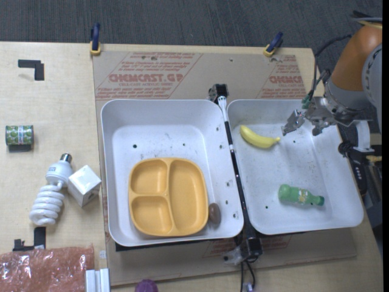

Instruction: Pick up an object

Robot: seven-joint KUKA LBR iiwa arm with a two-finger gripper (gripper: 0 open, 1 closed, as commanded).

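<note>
Camera view: two shallow white plastic bins are set side by side on a wooden bench. The left bin [115, 163] is occupied by a smooth yellow three-compartment tray [168, 196], with a small brown rounded object [214, 213] touching its right edge. In the right bin [340, 215], a curved yellow banana [258, 137] and a green bottle [300, 196] are seen lying well apart. The metal gripper [302, 121] is held just right of the banana, fingers apart, nothing clamped.

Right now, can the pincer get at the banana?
Probably yes. The pincer hovers over the right bin, just right of the banana, with bare bin floor between them. The green bottle lies well clear, nearer the front.
</note>
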